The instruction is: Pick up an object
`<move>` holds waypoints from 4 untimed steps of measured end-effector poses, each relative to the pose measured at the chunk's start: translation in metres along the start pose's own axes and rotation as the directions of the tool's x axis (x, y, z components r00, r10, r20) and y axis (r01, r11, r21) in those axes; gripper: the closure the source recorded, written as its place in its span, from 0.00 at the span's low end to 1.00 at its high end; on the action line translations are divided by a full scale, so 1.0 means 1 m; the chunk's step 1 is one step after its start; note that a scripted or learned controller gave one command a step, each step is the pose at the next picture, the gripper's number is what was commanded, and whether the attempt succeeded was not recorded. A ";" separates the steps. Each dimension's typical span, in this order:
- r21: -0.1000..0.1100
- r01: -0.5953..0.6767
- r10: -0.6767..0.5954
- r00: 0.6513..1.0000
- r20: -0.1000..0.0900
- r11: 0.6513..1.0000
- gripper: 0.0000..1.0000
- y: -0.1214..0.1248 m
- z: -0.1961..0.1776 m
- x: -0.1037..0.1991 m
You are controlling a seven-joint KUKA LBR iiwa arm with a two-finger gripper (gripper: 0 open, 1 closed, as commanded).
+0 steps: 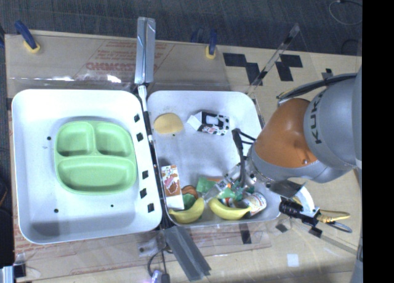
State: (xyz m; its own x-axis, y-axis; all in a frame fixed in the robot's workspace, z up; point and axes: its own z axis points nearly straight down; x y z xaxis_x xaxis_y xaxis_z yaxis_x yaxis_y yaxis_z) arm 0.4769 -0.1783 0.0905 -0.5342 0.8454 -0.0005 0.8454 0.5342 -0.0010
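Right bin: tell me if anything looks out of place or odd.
Nothing looks spilled or broken. The right bin is just lopsided: two bananas, a small carton and other bits crowd its near edge under the gripper, while the green tray sits alone.

Two white bins (37, 106) sit on a tan cardboard-coloured bench (184, 60) printed with faded red lettering and black square marks. The left bin holds a pale green divided tray (95, 155). The right bin holds two yellow bananas (229, 210) (tips darkened), a beige rounded item (167, 123), a black-and-white packet (212, 123), a small carton (171, 186) in red, brown and white, and green-wrapped clutter (206, 185). The arm (308, 134) is grey with an orange band. Blue clamps (26, 35) grip the bench's far edge.
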 end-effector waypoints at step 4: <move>-0.001 0.220 -0.220 0.975 0.002 0.975 1.00 -0.016 -0.159 -0.028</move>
